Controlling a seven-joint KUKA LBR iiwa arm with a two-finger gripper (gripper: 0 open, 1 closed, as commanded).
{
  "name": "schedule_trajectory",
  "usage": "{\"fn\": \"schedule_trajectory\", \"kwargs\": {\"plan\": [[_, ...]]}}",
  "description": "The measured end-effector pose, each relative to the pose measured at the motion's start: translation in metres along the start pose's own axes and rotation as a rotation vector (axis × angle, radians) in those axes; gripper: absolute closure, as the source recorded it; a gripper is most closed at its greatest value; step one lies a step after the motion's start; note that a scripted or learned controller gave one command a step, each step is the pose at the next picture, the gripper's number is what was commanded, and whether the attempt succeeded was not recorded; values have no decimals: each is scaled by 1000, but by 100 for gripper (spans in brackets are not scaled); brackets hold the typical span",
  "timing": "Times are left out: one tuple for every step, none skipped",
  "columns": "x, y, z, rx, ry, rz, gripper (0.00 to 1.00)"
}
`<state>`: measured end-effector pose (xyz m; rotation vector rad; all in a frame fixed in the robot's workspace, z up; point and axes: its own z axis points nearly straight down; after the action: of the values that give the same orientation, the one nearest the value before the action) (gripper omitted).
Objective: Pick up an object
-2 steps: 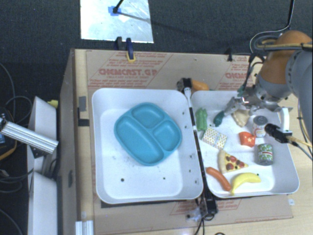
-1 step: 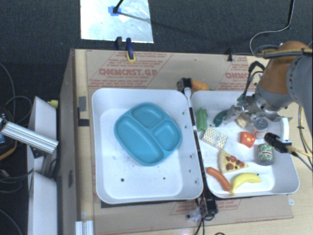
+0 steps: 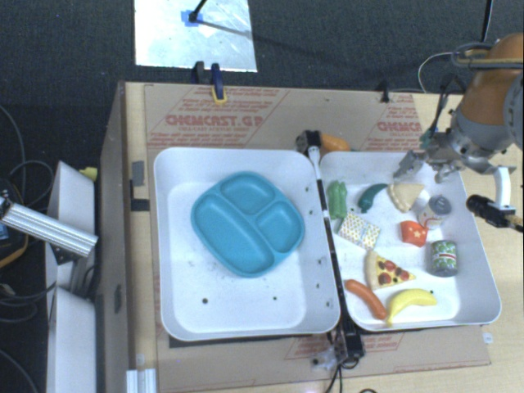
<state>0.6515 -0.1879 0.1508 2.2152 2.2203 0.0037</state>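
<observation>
The right bin (image 3: 483, 289) holds several toy foods. At its back lie a light green vegetable (image 3: 336, 196), a dark green one (image 3: 371, 195) and a beige wedge (image 3: 407, 195). Further forward are a checkered piece (image 3: 359, 230), a red piece (image 3: 414, 232), a small grey tin (image 3: 436, 209), a green can (image 3: 444, 257), a pizza slice (image 3: 385, 270), a sausage (image 3: 365, 297) and a banana (image 3: 409, 301). My gripper (image 3: 427, 169) hovers over the bin's back right corner, just above the beige wedge. It is open, with nothing between its fingers.
The left bin (image 3: 188, 301) carries a blue divided plate (image 3: 247, 222). An orange toy (image 3: 334, 144) lies outside the bins, behind the ridge where they meet. The arm's orange band (image 3: 491, 88) rises at the far right.
</observation>
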Motion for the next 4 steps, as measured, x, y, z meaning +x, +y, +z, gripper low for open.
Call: {"fn": "schedule_trajectory", "kwargs": {"plan": [[34,-24,39,5,2,-1,0],[24,-45,34,4,1,1,0],[20,-72,66,5,9,-2,0],[18,-72,55,1,5,-2,100]]}}
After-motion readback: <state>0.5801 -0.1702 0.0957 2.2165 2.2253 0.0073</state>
